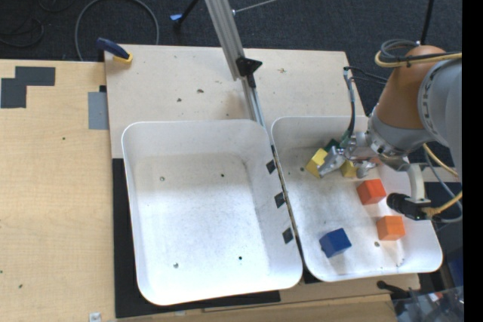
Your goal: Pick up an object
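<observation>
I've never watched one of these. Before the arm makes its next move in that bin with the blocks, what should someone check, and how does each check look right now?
1. Gripper is over the right bin: ok.
2. A target is within reach: ok, a yellow block lies right at the gripper.
3. Yellow block is between the fingers: cannot tell.
4. Neighbours leave room: not ok, a second yellow block sits close by, partly hidden.
5. Other blocks are out of the way: ok, two orange blocks and the blue block lie apart.
</observation>
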`<control>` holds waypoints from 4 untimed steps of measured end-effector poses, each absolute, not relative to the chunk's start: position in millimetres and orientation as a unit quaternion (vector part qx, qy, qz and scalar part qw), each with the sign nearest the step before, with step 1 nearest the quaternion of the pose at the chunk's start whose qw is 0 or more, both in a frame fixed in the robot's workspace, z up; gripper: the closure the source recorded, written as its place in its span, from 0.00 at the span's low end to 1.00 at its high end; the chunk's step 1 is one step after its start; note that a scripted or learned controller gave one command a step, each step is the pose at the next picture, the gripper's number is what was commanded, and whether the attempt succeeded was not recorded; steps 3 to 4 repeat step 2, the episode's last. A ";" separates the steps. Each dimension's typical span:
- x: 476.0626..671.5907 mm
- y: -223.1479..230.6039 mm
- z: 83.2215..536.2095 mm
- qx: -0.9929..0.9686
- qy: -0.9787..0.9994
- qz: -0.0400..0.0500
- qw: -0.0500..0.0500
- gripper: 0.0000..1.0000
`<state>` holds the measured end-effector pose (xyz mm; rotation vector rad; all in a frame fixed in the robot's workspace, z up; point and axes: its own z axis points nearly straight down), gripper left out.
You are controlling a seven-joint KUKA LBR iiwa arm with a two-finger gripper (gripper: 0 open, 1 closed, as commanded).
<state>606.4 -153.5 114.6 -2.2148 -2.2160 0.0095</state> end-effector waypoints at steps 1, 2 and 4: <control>653.4 -151.7 92.2 -0.709 -0.705 0.006 0.006 0.00; 653.0 -149.2 100.1 -0.707 -0.707 0.009 0.009 1.00; 653.0 -149.2 100.1 -0.707 -0.707 0.009 0.009 1.00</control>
